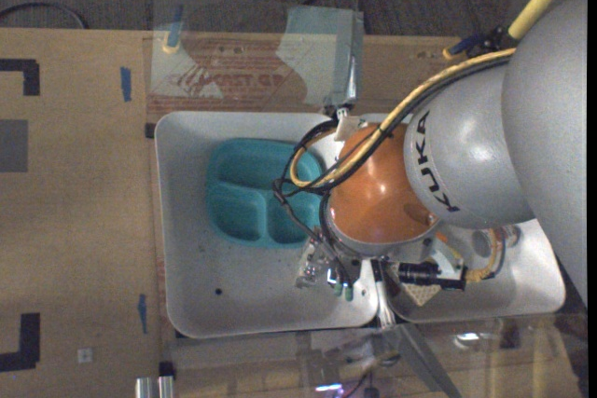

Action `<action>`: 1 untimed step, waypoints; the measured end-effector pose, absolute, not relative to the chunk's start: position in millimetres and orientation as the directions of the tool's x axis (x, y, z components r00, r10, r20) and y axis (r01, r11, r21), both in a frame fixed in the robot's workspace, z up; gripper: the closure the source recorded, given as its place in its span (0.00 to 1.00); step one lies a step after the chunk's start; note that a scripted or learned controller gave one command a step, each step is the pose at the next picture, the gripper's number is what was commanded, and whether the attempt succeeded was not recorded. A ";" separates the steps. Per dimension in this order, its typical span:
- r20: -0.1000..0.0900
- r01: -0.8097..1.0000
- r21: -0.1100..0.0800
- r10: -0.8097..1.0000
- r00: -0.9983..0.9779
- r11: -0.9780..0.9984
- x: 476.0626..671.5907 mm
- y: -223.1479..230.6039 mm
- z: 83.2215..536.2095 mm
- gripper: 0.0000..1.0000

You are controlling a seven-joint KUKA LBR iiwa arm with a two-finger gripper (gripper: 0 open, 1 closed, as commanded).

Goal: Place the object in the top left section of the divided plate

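**Gripper low over left bin, beside plate; grasp unconfirmed**

I'm the gripper [328, 275], hanging at the lower right of the left bin [187, 228], just off the near corner of the teal divided plate [216, 165]. My own arm [466, 154] covers the plate's right side and most of me. I cannot tell whether I am released or clenched, and I can't see anything held in me.

Object: best guess is the tan wedge [422, 295] with a cross-hatched face, lying in the right bin [532, 284] close to the wall between the bins, near me but apart. It's partly hidden by my wrist hardware, so treat that ID as likely, not sure. It is not on the plate. There's also a small dark speck [218, 291] on the left bin floor, too small to name.

Step in hand, my call: the pick isn't done, so the task is early.

To do it well:
- Cross the dividing wall with clearance, then come straight down on the wedge.
- Grip across its narrow sides, since the flat face gives little to hold.
- Lift clear of both bin walls before moving over.
- Centre over the top left section, inside its ridges, and lower close before letting go, so the wedge doesn't bridge a divider or slide into the next section.

Risk: the plate looks light and unfixed, so a knock on its rim could shift it.
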State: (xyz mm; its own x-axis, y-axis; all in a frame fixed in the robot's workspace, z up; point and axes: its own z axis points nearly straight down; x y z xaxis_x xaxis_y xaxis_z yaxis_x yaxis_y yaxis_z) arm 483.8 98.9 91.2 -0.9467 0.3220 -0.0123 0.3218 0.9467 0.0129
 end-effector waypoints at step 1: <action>-0.005 -0.058 0.002 -0.058 -0.998 0.998 533.9 62.9 185.2 1.00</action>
